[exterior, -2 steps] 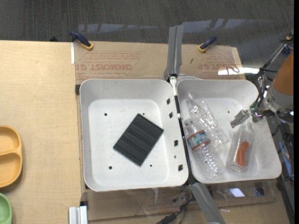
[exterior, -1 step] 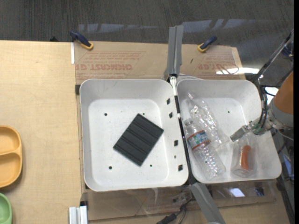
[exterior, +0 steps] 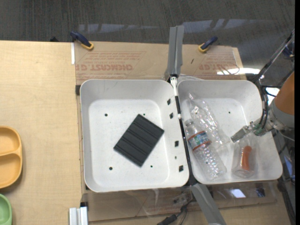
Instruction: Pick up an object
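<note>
Clear crinkled plastic bottle (exterior: 202, 142) with blue label, lying slantwise in my right bin (exterior: 220, 89), small clear cup holding something orange (exterior: 245, 158) beside it, gripper (exterior: 243, 132) just above, black ribbed flat slab (exterior: 139, 139) in left bin (exterior: 86, 125).

Two shallow white bins sit side by side on the bench (exterior: 37, 93). The left bin (exterior: 91, 139) holds a dark ribbed rectangular pad (exterior: 139, 140), lying flat and turned at a slant near the bin's centre. The right bin (exterior: 225, 90) holds a crumpled clear plastic bottle (exterior: 202, 137) along its left wall and a clear packet with an orange item (exterior: 244, 159) near its front right corner. The gripper (exterior: 241, 134) hangs above the right bin's right side, just beyond the packet. A yellow divided tray (exterior: 9, 156) lies at the bench's left edge.
</note>
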Robot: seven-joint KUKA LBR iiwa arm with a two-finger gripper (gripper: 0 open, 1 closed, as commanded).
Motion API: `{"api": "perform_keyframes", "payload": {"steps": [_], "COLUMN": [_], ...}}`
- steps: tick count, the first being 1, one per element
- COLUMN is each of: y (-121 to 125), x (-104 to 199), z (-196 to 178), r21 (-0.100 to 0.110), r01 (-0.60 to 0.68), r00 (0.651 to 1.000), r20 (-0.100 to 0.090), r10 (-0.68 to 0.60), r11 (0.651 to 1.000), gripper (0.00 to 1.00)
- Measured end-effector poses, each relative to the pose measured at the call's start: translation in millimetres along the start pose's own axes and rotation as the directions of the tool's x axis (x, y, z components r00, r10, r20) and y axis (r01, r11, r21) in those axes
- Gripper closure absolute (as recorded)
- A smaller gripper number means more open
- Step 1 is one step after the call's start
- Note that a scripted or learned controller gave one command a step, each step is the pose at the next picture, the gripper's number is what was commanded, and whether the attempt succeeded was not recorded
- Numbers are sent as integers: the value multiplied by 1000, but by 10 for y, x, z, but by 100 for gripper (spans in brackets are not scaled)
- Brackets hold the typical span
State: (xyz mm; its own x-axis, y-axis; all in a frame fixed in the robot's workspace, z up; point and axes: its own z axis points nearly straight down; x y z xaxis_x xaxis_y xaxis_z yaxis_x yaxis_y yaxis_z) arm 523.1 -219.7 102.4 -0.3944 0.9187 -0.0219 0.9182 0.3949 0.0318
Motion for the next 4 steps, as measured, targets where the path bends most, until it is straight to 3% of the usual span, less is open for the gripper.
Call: {"api": "perform_keyframes", "payload": {"steps": [1,2,3,4], "y": [233,-178,-46,-42], "x": [-56,223,520,520], "z": [112,-71,-81,-82], "r21": [34,-22,-25,-23], "r01": [-242,-186,-131,-17], "r00": [970,982,991,999], "r20": [-20,21,27,28], "r10": [243,187,131,18], "r11": [970,982,991,1000], "gripper": [0,0,0,0]}}
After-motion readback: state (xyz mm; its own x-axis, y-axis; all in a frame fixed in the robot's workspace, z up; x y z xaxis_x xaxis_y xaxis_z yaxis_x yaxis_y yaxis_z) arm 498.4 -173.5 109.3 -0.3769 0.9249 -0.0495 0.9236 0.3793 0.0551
